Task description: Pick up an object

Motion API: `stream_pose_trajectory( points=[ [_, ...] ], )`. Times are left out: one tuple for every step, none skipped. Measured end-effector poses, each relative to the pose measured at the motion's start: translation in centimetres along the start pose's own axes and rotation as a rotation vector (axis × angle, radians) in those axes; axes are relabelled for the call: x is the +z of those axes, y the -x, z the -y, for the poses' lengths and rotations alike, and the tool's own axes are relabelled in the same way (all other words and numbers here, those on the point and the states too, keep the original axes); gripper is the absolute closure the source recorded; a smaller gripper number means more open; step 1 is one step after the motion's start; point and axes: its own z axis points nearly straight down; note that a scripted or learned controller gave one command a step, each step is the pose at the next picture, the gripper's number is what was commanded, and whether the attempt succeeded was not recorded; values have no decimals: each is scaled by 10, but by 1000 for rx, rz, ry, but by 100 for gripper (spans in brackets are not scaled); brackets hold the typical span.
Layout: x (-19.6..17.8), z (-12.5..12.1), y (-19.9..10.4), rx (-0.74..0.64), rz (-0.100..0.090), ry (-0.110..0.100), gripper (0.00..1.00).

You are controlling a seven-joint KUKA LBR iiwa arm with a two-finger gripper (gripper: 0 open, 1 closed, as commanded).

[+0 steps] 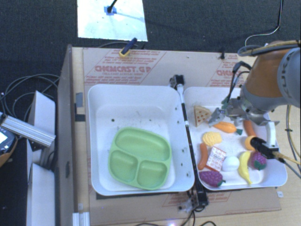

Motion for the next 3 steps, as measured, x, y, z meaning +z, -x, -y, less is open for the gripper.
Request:
stream_pose_trajectory(
  points=[
    [75, -76, -11, 0, 0, 0, 0],
    [62, -78, -11, -2, 1, 6, 100],
    [-28, -74, -86, -2, -1, 7, 100]
  ],
)
